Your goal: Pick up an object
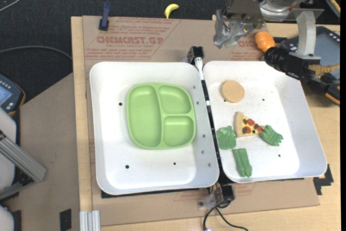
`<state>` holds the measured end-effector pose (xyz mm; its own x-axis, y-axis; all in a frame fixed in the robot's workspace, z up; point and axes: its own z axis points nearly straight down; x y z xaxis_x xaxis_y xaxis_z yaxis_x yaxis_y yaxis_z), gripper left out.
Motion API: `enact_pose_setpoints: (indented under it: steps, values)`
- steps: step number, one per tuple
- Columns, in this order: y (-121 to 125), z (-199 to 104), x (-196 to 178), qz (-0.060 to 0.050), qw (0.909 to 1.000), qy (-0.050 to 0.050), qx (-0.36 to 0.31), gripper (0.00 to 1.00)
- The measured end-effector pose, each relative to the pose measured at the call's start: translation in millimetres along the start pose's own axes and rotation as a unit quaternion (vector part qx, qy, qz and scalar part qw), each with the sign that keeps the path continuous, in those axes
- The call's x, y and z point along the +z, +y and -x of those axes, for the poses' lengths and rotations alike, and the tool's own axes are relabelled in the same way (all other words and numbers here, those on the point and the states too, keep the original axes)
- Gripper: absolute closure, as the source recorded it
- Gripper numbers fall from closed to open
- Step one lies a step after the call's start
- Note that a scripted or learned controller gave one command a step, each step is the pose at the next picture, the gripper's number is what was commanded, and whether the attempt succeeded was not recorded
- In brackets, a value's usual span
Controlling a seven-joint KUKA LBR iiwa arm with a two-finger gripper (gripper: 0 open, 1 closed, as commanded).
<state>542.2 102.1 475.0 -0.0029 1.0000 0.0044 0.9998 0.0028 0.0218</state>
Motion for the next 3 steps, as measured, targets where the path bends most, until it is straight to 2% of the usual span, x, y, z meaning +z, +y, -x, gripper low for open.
enact_pose_setpoints:
  steps: [1,2,3]
  values:
    - [7.7,51.2,-53.5,-0.006,1.0000,-0.003,0.004,1.00]
    - [-23.0,42.1,66.0,-0.018,0.9998,-0.003,0.002,1.00]
    - [-56.0,-25.6,185.8,-0.019,0.9998,-0.003,-0.002,1.00]
